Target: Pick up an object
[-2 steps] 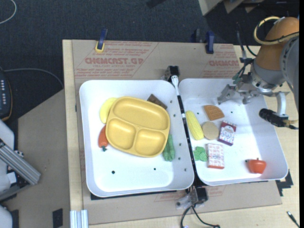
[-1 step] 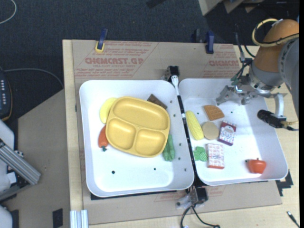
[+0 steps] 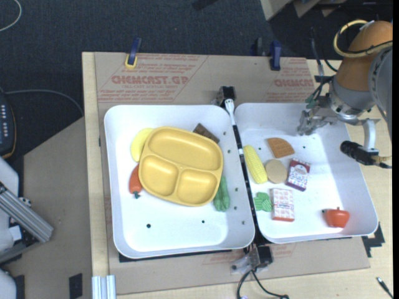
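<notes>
- The pincer (image 3: 310, 122) hovers over the right bin's (image 3: 358, 179) far edge; too small to tell how open, apparently holding nothing.
- Nearest target: the brown wedge (image 3: 280, 147), just left and nearer.
- Centre above it before descending.

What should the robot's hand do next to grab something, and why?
Probably drop down and slide toward the flat orange-brown toast slice. The hand sits at the right-hand white bin's far edge, holding nothing visible, and that slice is the nearest item, with bare floor on its far side.
</notes>
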`<state>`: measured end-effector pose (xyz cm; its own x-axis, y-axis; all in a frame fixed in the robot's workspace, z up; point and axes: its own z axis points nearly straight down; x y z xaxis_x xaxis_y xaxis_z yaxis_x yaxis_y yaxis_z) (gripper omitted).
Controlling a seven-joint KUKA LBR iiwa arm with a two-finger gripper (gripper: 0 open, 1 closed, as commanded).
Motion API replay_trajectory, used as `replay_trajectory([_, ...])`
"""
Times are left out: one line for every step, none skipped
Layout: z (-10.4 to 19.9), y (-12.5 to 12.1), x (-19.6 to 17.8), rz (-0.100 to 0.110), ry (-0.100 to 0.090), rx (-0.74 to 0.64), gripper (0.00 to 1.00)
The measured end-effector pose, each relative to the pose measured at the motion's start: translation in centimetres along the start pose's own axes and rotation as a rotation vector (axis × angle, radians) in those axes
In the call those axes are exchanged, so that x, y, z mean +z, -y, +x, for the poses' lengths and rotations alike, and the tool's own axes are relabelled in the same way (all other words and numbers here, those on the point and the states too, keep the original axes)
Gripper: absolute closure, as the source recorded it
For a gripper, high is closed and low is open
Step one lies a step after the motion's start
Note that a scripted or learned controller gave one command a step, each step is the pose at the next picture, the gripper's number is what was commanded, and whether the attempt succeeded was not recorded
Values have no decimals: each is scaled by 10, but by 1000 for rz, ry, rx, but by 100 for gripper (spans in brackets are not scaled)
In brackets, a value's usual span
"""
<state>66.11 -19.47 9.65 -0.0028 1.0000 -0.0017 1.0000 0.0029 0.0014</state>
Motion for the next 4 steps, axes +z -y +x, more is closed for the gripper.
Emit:
replay_trajectory([-10,0,-56,-6,2,2,100])
replay_trajectory([-12,9,-112,-5,1,4,100])
replay_trajectory([-13,8,-130,-4,1,2,100])
replay_trajectory([31,34,-120,5,-3,0,100])
